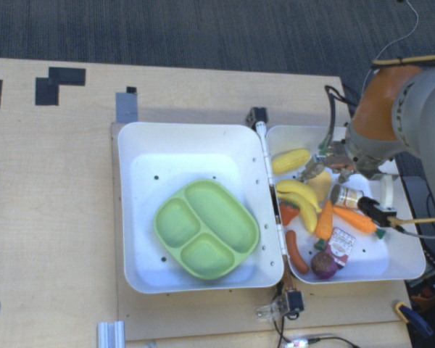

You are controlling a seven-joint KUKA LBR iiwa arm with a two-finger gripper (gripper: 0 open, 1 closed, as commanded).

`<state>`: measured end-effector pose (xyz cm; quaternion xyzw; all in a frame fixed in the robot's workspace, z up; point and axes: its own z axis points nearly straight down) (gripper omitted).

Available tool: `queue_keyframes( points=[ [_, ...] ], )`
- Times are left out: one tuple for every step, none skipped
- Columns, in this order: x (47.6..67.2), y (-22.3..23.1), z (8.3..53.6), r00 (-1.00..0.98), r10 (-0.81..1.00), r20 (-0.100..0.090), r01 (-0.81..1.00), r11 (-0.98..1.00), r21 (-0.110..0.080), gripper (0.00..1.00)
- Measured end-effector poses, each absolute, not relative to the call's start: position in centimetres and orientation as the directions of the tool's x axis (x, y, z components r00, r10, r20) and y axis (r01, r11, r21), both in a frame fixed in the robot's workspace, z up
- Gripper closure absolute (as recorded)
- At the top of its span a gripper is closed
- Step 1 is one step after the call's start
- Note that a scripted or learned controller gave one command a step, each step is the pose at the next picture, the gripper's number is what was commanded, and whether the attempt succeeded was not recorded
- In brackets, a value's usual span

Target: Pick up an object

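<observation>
Over the right bin point(413, 267), arm point(406, 114) seemingly bent low.

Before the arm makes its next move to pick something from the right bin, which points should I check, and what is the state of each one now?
1. Gripper is over the right bin, where the objects lie: ok.
2. An object is between its fingers: cannot tell; the wrist hides them.
3. Objects within reach: ok; banana, lemon, carrot and sausage lie in the right bin.
4. Objects apart enough for a clean grasp: not ok; the banana, the carrot and an orange piece crowd together.
5. The green divided plate sits in the left bin, away from the arm: ok.
</observation>
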<state>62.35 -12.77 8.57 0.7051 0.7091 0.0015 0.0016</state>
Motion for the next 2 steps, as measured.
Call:
queue_keyframes(
  points=[
    [62.59,-12.76,9.84,-0.007,1.0,-0.001,1.0,0.007,0.012,1.0],
    [62.57,-12.76,9.82,-0.007,1.0,-0.001,1.0,0.007,0.011,0.0]
  ],
)
